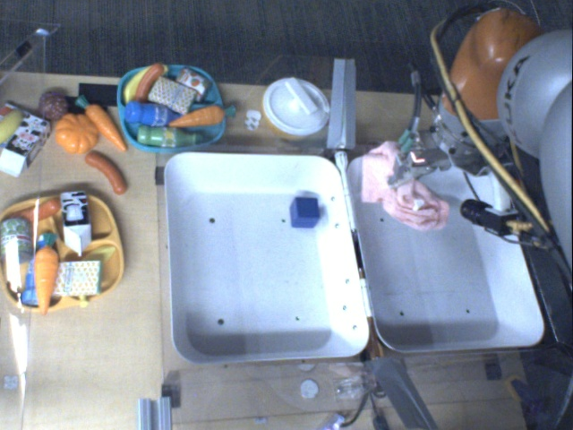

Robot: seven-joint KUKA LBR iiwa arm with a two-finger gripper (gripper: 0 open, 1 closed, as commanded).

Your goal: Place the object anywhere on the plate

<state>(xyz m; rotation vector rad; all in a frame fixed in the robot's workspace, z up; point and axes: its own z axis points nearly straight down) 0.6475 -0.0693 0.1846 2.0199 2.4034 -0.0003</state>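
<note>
small blue cube [305, 210] in left white bin [224, 330] | metal pincer [414, 164] far right, over pink cloth [407, 195] | grip: cannot tell

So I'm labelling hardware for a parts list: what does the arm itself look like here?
The arm has a rounded, light grey shell with dark lettering and an orange band above the wrist. Yellow and black cables loop along it toward the gripper, a small dark metal assembly.

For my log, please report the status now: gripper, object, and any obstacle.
Gripper over right bin, at pink cloth. Blue block lies in left bin. Grasp unconfirmed.
</note>
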